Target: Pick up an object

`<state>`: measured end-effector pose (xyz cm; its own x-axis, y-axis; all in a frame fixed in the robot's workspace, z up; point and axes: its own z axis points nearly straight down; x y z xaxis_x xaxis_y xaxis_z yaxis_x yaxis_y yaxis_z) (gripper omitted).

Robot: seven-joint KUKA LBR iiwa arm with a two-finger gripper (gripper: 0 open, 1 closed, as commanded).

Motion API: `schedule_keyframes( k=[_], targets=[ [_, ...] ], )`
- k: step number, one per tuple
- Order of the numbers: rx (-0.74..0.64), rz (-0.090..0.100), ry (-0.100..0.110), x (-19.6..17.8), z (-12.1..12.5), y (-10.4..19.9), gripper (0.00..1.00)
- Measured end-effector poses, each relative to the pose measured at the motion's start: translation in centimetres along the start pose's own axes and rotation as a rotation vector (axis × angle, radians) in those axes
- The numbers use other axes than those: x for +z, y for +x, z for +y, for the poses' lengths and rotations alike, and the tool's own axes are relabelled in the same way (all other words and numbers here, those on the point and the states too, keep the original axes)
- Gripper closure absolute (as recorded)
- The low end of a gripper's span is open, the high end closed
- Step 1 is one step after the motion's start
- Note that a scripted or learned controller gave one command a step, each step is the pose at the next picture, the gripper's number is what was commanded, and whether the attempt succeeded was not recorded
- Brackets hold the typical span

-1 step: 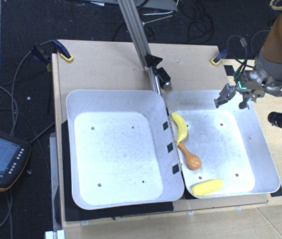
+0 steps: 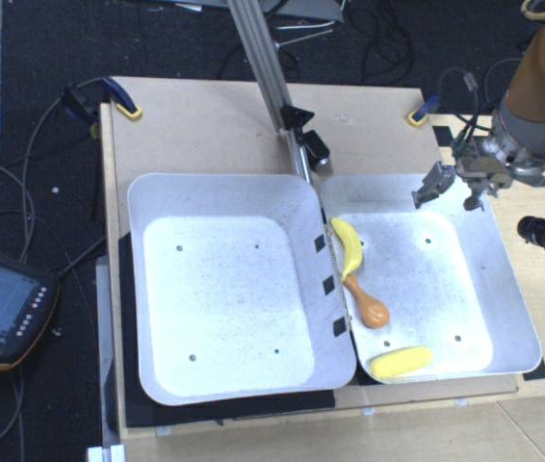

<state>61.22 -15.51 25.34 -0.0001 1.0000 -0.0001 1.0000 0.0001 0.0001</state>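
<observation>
Wooden bench [image 2: 205, 123] stood on dark carpet, with cables and a pendant [image 2: 3, 306] at the far side from the arm. Two white bins: left bin [image 2: 224, 287], right bin [image 2: 465, 287]. Gripper [image 2: 454, 187] hung above the right bin's upper edge, jaws spread apart, holding and touching nothing. Objects counted below the jaws, all in the right bin: one banana [image 2: 350, 245], one orange pear-shaped toy [image 2: 369, 306] just past it, one lemon [image 2: 401, 361] farthest.
</observation>
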Motion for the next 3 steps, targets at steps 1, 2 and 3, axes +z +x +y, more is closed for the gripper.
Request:
schedule_keyframes(
  k=[1,2,3],
  targets=[
    [0.000,0.001,0.005,5.9,-0.8,0.5,0.00],
    [0.000,0.001,0.004,10.5,-1.0,1.3,0.00],
    [0.000,0.001,0.005,15.8,-1.1,1.4,0.00]
  ],
)
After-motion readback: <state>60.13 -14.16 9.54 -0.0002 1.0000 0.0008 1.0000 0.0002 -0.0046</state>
